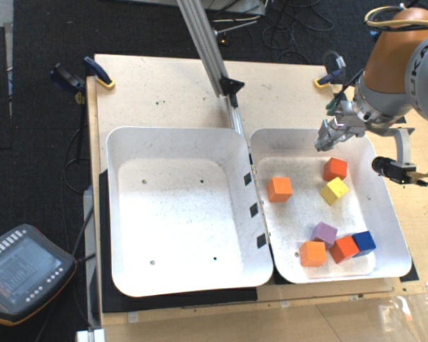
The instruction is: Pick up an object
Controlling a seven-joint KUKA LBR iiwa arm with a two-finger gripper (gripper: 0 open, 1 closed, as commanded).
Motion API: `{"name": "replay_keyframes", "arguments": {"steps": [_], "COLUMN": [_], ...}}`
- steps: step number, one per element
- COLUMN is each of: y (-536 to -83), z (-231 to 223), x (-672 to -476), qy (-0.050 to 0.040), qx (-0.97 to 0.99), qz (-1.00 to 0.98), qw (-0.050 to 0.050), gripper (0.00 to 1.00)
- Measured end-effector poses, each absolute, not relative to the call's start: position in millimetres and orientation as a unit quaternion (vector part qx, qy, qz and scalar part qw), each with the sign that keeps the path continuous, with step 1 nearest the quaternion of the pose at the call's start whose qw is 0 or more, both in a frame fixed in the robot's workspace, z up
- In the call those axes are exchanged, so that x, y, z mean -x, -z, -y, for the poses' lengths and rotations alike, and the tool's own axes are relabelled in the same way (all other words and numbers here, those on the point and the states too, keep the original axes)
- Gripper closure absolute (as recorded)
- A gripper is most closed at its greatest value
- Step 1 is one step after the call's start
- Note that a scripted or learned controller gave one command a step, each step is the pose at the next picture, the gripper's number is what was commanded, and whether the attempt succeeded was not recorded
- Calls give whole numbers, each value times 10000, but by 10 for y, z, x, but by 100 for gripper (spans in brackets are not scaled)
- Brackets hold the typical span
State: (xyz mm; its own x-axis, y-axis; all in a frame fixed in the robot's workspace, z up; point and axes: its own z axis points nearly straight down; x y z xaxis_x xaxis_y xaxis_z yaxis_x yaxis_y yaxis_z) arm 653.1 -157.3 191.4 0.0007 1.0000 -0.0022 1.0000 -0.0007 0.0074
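Observation:
The right bin (pixel 389 212) holds several small blocks. An orange cube (pixel 279 189) lies left of centre. An orange-red cube (pixel 335 168) sits just above a yellow cube (pixel 334 190). Toward the front lie a purple block (pixel 324 232), an orange cube (pixel 313 253), a red cube (pixel 344 248) and a blue cube (pixel 363 242), close together. My gripper (pixel 326 140) hangs over the bin's back part, just above and left of the orange-red cube. Nothing shows between its fingers.
The left bin (pixel 121 191) sits beside the right one. A slanted metal rod (pixel 203 38) ends at the bins' shared back edge. Clamps (pixel 100 73) sit at the bench's back corners. A teach pendant (pixel 21 273) lies at the lower left.

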Motion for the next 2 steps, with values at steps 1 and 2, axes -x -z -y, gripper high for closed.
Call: {"name": "replay_keyframes", "arguments": {"steps": [1, 2], "y": [-2415, -2959], "z": [1661, 1662], "x": [-6511, -6527], "qy": [-17, -21], "qx": [-7072, -7064], "qz": [-7070, -7078], "qw": [38, 39], "gripper": [100, 100]}}
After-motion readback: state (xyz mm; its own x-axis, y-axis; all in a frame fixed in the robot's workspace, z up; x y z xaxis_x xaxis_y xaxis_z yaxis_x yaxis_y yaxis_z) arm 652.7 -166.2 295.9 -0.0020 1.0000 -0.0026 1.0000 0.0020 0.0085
